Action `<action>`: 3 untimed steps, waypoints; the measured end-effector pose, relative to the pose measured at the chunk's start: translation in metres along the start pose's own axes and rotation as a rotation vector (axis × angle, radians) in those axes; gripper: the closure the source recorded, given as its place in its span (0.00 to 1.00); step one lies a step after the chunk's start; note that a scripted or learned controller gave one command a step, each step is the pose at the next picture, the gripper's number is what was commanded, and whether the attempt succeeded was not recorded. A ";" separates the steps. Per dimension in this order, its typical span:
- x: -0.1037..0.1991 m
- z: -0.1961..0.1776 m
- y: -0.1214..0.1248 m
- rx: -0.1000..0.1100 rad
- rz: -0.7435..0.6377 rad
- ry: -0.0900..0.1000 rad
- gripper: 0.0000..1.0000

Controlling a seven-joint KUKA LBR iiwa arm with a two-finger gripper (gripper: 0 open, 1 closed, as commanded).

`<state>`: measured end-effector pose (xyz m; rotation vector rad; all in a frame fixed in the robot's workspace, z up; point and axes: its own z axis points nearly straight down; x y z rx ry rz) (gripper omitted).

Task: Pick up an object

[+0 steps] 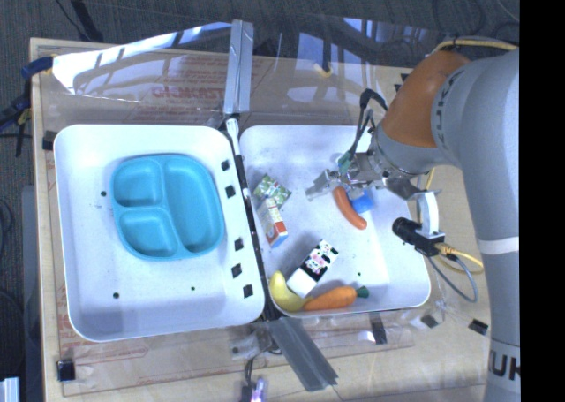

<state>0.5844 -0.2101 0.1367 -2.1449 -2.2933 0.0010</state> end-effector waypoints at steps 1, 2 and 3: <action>-0.001 0.045 0.025 0.000 -0.022 -0.001 0.00; 0.002 0.046 -0.009 0.003 -0.024 0.000 0.00; 0.005 0.046 -0.060 0.002 -0.033 0.001 0.00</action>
